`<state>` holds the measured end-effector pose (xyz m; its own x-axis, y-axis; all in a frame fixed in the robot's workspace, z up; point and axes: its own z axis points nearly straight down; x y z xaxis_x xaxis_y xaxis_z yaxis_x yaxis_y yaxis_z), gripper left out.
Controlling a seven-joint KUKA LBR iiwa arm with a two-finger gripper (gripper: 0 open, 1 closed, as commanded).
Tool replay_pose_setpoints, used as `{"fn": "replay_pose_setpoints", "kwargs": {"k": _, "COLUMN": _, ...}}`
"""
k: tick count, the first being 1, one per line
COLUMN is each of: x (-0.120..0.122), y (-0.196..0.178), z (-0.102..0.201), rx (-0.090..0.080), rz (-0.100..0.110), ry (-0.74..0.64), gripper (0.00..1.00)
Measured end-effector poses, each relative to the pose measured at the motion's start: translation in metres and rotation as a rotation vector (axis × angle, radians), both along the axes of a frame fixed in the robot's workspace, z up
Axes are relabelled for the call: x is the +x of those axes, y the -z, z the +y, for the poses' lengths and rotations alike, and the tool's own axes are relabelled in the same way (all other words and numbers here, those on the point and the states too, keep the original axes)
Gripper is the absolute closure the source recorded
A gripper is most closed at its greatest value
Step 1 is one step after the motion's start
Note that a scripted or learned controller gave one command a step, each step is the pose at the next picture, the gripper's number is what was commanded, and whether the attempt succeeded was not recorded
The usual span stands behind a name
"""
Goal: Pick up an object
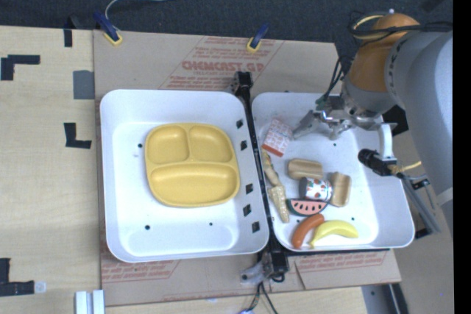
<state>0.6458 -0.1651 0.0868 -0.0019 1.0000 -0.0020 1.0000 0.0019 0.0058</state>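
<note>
Big grey arm point(416, 95) reaching in from the right, over the right bin point(390, 228). Left bin point(118, 158) holds a yellow divided tray point(193, 164). The gripper point(309, 125) hangs above the right bin's upper part, fingers spread, gripping nothing. Low in that bin, the banana point(335, 232) lies nearly level, long axis left-right, just beside the red sausage point(306, 229).

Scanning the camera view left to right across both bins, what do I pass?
Left bin → yellow divided plate → red-and-white packet → watermelon slice → banana → claw sits above these, near the right bin's far edge.
</note>
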Motion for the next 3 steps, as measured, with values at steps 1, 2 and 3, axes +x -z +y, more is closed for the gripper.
{"fn": "replay_pose_setpoints", "kwargs": {"k": 1, "x": 0.024, "y": 0.000, "z": -0.003, "rx": 0.000, "rz": 0.002, "ry": -0.001, "gripper": 0.00}}
{"fn": "replay_pose_setpoints", "kwargs": {"k": 2, "x": 0.023, "y": 0.000, "z": 0.001, "rx": -0.002, "rz": 0.002, "ry": 0.001, "gripper": 0.00}}
{"fn": "replay_pose_setpoints", "kwargs": {"k": 3, "x": 0.023, "y": 0.001, "z": 0.011, "rx": -0.002, "rz": 0.002, "ry": 0.001, "gripper": 0.00}}
